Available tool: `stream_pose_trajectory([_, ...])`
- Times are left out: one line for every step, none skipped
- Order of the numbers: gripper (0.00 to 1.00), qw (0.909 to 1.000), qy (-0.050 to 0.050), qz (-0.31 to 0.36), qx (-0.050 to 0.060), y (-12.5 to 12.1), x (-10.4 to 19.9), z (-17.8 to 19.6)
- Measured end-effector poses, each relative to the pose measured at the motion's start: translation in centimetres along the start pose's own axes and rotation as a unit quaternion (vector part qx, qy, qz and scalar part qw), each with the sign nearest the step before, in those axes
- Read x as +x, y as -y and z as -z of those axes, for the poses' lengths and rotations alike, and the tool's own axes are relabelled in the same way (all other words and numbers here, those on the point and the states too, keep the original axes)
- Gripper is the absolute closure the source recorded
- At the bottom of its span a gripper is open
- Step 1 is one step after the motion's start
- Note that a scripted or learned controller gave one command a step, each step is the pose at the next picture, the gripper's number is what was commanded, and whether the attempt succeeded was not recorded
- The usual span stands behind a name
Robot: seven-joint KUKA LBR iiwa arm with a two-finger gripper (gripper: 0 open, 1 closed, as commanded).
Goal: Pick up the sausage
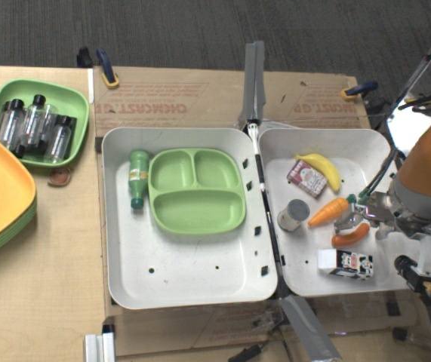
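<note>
Sausage (350,235): a short reddish link lying flat in the right-hand bin (306,277), just below the carrot (327,211) and just above the small printed carton (346,262). My gripper (355,219) sits directly over its upper end; whether it is open or closed I cannot tell. I judge the sausage light, smooth and likely slippery, so I would grip across its middle, crosswise. The carrot nearly touching it crowds that approach.

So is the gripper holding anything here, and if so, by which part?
It cannot be told. The gripper sits right at the sausage, near its upper end beside the carrot, but the view does not show the sausage between its fingers.
</note>
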State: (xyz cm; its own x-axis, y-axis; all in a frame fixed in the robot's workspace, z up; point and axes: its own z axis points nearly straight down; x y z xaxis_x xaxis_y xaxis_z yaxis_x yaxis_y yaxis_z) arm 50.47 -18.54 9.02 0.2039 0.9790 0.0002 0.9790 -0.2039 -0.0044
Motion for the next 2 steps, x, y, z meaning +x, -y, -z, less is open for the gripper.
stream_pose_trajectory([1.00,1.0000,0.000,-0.002,0.001,0.1,-0.1,0.8])
stream_pose_trajectory([1.00,0.9994,0.001,-0.033,-0.001,-6.9,4.6,10.5])
